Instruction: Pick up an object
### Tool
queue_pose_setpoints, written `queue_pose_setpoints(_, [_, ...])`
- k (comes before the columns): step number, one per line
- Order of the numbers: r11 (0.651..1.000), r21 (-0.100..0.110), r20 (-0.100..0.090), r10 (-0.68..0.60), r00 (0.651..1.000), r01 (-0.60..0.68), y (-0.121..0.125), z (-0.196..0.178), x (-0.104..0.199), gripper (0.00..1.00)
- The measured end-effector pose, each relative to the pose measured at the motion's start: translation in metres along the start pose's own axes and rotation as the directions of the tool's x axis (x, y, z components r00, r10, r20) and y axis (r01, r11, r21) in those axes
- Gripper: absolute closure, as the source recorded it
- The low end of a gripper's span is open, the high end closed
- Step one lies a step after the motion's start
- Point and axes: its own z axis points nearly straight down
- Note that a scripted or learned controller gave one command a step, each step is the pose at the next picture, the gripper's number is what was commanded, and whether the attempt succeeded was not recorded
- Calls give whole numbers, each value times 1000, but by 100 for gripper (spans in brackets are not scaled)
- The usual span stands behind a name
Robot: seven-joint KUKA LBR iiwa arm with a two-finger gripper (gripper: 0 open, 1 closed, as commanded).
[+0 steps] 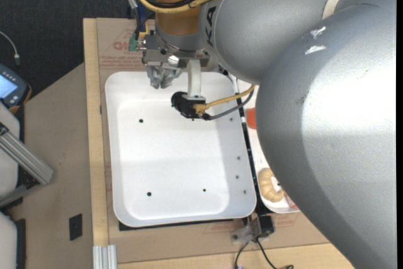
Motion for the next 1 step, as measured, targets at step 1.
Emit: queue_pose_setpoints(1, [1000, 1, 1, 0, 1000, 0, 0, 1, 0, 0])
